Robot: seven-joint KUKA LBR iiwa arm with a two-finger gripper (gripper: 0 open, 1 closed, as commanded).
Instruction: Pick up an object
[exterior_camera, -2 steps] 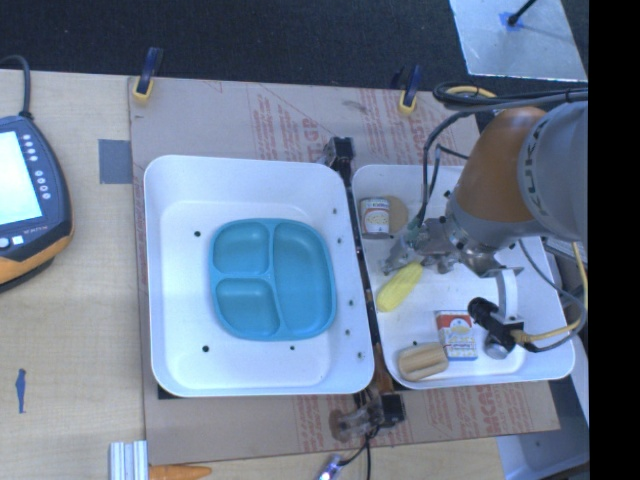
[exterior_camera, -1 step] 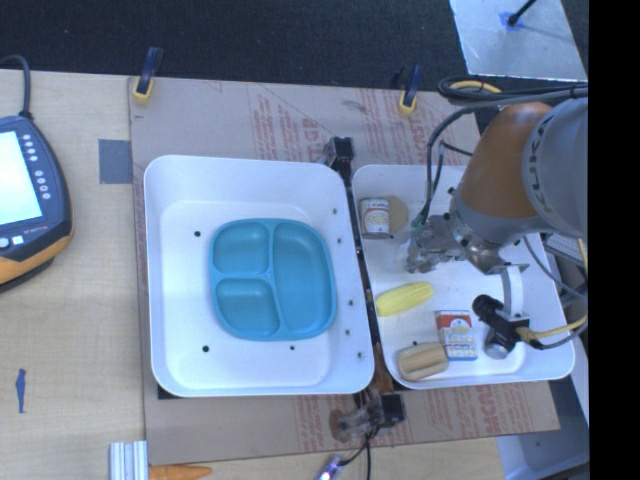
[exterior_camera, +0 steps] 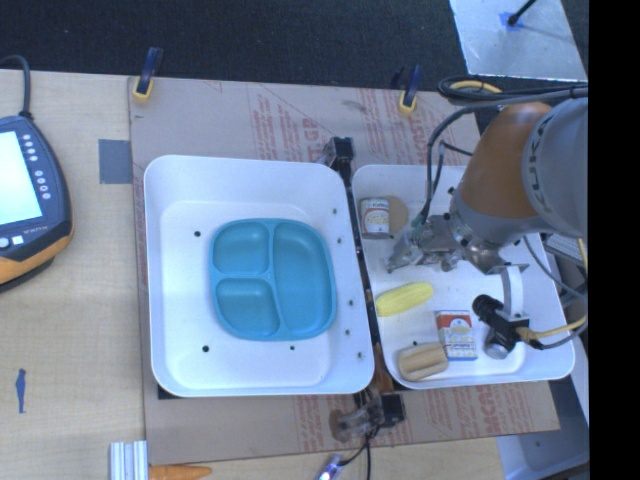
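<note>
Grey arm bent in from the right, gripper low over the right bin, above yellow corn, finger state impossible to tell

Four small things in the right bin, the left bin carrying a blue divided plate flat at its middle. Yellow corn cob lying on its side near the right bin's left wall, tilted slightly up to the right. Small tan jar with a pale label toward the back left corner. Red-and-white carton lying flat near the front edge. Tan bread roll just beside it, at the front left corner.
</note>
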